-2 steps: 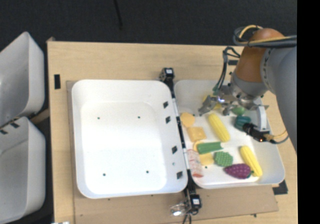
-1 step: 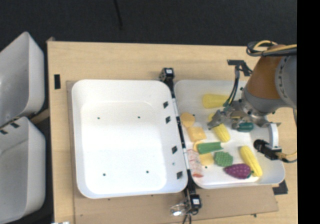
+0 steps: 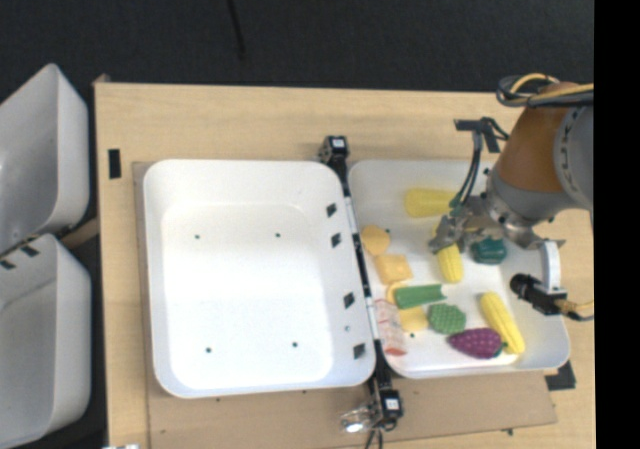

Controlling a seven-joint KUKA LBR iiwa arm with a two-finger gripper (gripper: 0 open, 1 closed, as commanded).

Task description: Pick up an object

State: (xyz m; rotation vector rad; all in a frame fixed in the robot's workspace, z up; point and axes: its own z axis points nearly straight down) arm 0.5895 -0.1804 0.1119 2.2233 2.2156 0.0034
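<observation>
arm (image 3: 545, 152): cut by right edge | teal object (image 3: 489, 252): partly hidden

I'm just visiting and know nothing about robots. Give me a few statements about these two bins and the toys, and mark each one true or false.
1. All the toy foods lie in the right bin. True.
2. The purple grapes sit at the far edge of that bin, next to the arm's orange band. False: they lie near the bin's front edge, beside a yellow corn cob.
3. The gripper is over the right bin, close to a small yellow corn piece. True.
4. The green cucumber-like piece rests in the left bin. False: it lies in the right bin, among the yellow pieces.
5. The bins stand side by side on a wooden bench. True.
</observation>
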